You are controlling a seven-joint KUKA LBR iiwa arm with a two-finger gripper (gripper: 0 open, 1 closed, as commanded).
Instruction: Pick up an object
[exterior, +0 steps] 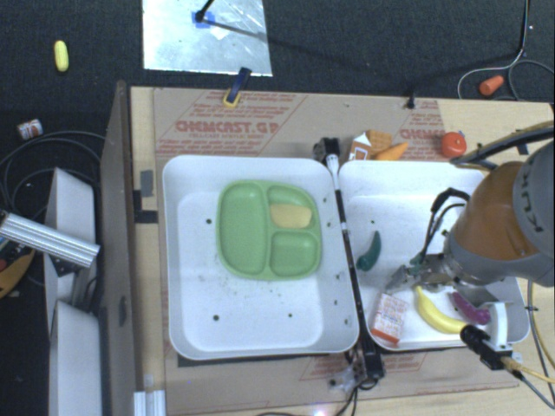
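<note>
In the right bin point(390, 189) lie a dark green pepper-like piece point(369, 251), a yellow banana point(436, 312), a small white and red packet point(390, 316) and a purple item point(473, 308). My gripper point(414, 273) hangs low over the front of this bin, just above the banana's left end and to the right of the green piece. The grey arm with its orange band point(494, 219) covers the bin's right part. Nothing is visibly held.
The left bin point(199, 319) holds a green divided plate point(264, 232) with a yellow item point(290, 215) in one compartment. Behind the right bin lie an orange carrot-like toy point(392, 152) and a red-orange ball point(453, 144). A black divider point(345, 241) runs between the bins.
</note>
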